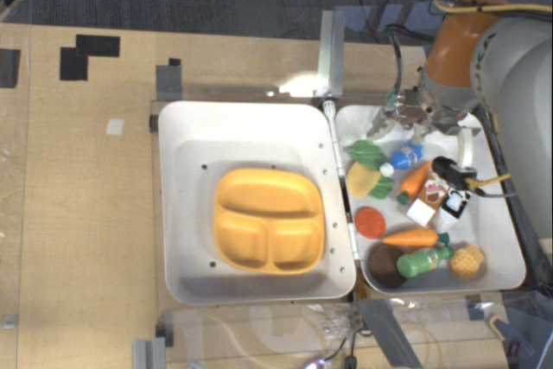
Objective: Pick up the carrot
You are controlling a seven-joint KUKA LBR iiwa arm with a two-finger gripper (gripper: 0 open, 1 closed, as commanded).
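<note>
The carrot (409, 238) is orange with a small green top at its right end. It lies flat, pointing left, in the front part of the right bin (505, 272). My gripper (404, 127) hangs over the back of that bin, well behind the carrot and apart from it. Its fingers (380, 125) stand open with nothing between them. A second orange, carrot-like piece (415, 179) lies slanted in the middle of the bin, just in front of the gripper.
Crowded around the carrot are a red disc (371, 222), a brown round item (385, 265), a green bottle (425, 260), a yellow knobbly ball (467, 259) and a white box (427, 206). A blue bottle (404, 156) lies further back. A yellow divided tray (268, 219) sits in the left bin (186, 186).
</note>
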